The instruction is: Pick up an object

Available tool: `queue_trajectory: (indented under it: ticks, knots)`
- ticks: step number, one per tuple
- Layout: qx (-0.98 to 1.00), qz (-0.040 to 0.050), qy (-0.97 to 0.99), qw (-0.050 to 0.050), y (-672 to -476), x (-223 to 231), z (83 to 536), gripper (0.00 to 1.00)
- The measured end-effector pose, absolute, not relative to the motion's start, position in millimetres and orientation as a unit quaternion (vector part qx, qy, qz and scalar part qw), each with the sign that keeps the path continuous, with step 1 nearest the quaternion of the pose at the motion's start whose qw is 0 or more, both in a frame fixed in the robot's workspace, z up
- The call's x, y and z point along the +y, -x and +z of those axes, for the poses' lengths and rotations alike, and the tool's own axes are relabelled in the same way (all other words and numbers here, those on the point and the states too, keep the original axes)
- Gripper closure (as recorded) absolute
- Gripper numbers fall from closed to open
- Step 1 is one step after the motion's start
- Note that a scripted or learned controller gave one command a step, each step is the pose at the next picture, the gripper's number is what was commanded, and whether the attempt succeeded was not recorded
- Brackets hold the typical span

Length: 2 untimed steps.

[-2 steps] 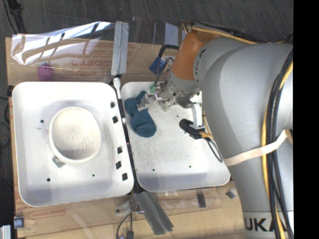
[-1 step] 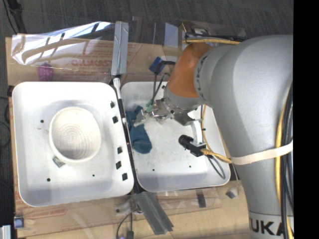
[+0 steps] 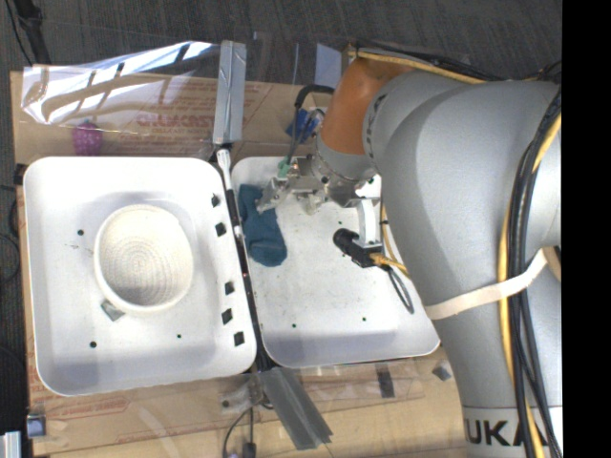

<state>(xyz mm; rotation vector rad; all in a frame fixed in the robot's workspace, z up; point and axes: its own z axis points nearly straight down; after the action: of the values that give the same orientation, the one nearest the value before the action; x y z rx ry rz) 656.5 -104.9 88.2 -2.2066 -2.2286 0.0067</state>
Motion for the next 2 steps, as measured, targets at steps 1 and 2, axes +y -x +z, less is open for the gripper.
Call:
queue_trajectory:
  ticks: [1,2]
  knots:
    - [-0.714,0.0023,0.7,0.003,-597.6,-105,88,0.0]
    - [-0.732,0.0014,0.682,0.003,-657.0,-114,88,0.0]
